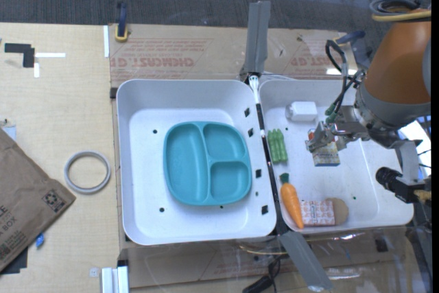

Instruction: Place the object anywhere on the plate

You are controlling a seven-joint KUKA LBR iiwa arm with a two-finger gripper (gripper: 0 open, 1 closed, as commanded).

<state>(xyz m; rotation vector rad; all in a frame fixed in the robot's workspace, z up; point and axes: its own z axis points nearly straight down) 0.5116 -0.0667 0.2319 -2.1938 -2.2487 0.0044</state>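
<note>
A teal plate [206, 162] with three compartments lies in the middle of the left bin [137, 147]. My gripper [324, 146] hangs over the middle of the right bin [363, 189], well to the right of the plate. In that bin lie a green bean pod [276, 145] by the left wall, an orange carrot [291, 204] at the front left, a small white block [302, 110] at the back, and a pink patterned packet [316, 213] touching a tan lump [337, 211] at the front.
The divider between the bins [259, 147] runs between the plate and my gripper. A grey tape ring [87, 170] and a cardboard box [24, 199] lie on the wooden bench to the left. Cables hang by the arm [401, 65].
</note>
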